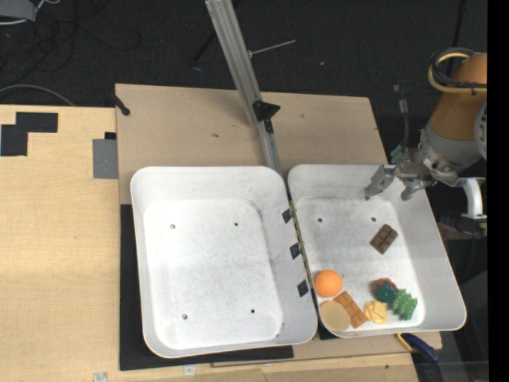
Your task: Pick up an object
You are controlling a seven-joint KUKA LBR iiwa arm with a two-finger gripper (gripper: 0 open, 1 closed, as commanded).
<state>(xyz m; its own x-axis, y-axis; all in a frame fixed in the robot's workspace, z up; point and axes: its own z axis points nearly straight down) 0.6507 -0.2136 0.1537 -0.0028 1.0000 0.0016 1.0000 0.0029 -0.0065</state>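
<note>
Grey two-finger gripper is seen at the far right corner of the right shallow white plastic bin, at the end of the grey arm with the orange band that reaches in from the right. Its fingers are spread apart – nothing is seen between them. One fingertip is pointed toward the bin's back wall area, the other sits just beyond the right rim.

Objects are gathered in the near part of the right bin, well apart from the gripper:
- small brown rectangular block, tilted, lying alone mid-bin toward the right wall
- round orange ball near the left wall
- flat tan disc at the near-left corner, just below the ball
- orange-brown stick-shaped piece laid diagonally, touching the disc
- small pale yellow lump just beside the stick
- green leafy-looking toy pieces toward the near-right corner, with a bit of red showing at their top – exact shape cannot be told.

Left shallow white plastic bin is set side by side with the right one, rims touching along the middle, where small black clips are seen. Both bins are set on a tan board. A long grey metal rail is laid slanted from the top of the view down to the junction of the bins.
</note>
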